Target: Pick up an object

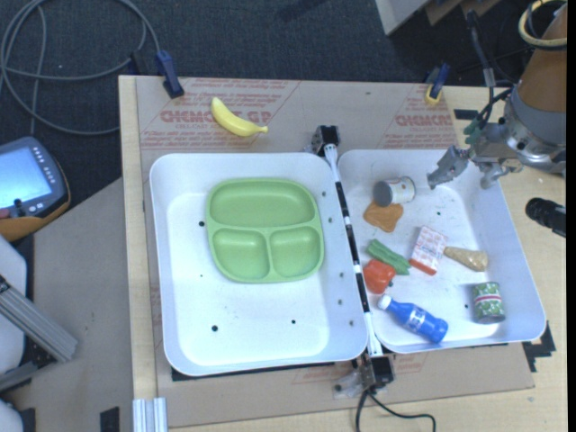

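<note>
Right bin (517,241), hand (466,167) above its rim

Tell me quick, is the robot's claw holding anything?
Gripper: open, holding nothing, above the right bin's far edge.

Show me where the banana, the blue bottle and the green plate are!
banana (238,120), camera view, middle of its yellow curve.
blue bottle (422,321), camera view, its blue body.
green plate (264,203), camera view, floor of its big top compartment.
</note>
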Controlling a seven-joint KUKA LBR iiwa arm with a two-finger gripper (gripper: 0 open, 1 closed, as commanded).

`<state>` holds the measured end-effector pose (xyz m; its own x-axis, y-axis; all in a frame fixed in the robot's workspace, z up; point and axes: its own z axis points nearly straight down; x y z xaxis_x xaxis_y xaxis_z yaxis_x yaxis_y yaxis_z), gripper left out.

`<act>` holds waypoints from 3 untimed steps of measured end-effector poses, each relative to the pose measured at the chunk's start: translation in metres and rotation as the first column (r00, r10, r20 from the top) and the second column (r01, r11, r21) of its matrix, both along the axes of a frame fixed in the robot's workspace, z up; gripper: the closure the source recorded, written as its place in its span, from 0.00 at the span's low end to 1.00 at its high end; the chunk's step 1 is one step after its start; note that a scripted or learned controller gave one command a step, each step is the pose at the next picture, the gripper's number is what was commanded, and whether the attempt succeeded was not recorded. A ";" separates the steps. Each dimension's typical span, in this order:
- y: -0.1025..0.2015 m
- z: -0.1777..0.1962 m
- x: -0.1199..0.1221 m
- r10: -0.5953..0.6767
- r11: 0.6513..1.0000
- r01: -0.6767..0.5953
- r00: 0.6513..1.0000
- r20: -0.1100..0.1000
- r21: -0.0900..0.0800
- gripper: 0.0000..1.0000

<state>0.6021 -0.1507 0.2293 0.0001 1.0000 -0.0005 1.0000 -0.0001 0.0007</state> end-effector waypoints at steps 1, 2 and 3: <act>0.037 -0.104 0.050 0.001 1.000 -0.001 1.000 -0.003 0.002 0.00; 0.059 -0.145 0.015 0.000 1.000 0.000 1.000 -0.003 0.001 0.00; 0.041 -0.144 0.033 0.000 1.000 0.000 1.000 0.001 -0.001 0.00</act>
<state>0.6347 -0.1098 0.0850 0.0002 1.0000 -0.0011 1.0000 -0.0002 0.0018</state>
